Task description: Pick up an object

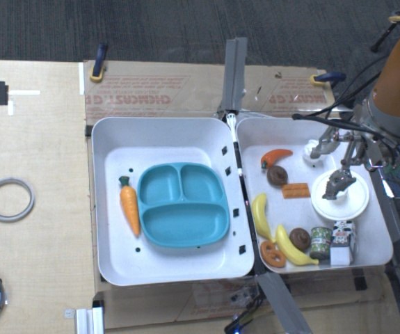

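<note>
White round plate (349,202) lies beneath the end effector (339,184).

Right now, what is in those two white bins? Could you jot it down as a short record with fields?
left bin: carrot beside a blue divided plate
right bin: two bananas, two chocolate doughnuts, pretzel, orange block, white round dish, small can, small carton
gripper: over the white round dish
bench, far left: grey ring
</note>
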